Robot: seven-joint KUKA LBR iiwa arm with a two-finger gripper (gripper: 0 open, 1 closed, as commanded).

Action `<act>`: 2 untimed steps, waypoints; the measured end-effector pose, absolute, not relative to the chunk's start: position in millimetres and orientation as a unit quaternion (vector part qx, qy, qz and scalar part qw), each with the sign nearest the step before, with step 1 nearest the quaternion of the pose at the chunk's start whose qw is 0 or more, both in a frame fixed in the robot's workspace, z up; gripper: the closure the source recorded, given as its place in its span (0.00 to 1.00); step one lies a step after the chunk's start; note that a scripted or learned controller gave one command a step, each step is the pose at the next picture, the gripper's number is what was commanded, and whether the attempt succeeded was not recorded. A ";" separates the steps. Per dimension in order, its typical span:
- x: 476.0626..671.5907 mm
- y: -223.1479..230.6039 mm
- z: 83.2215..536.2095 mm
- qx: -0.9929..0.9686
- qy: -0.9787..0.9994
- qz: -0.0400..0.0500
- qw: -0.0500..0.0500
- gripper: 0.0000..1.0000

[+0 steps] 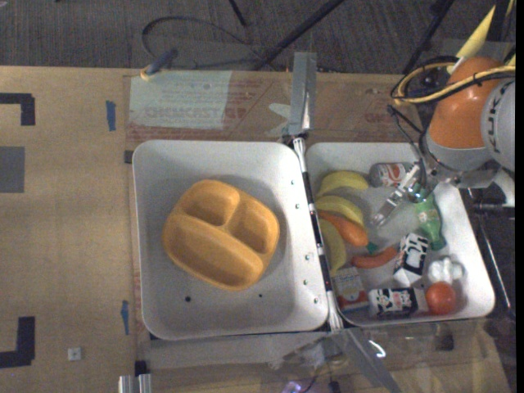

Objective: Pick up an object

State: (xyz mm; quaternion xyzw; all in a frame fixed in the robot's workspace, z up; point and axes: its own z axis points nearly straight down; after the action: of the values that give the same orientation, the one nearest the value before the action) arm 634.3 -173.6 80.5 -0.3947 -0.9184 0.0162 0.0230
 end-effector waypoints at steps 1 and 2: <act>634.4 -173.3 80.7 -0.395 -0.918 0.016 0.023 0.00; 634.5 -173.1 80.9 -0.394 -0.918 0.016 0.023 0.00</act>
State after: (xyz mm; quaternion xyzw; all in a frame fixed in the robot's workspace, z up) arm 634.5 -173.1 80.9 -0.3945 -0.9185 0.0158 0.0230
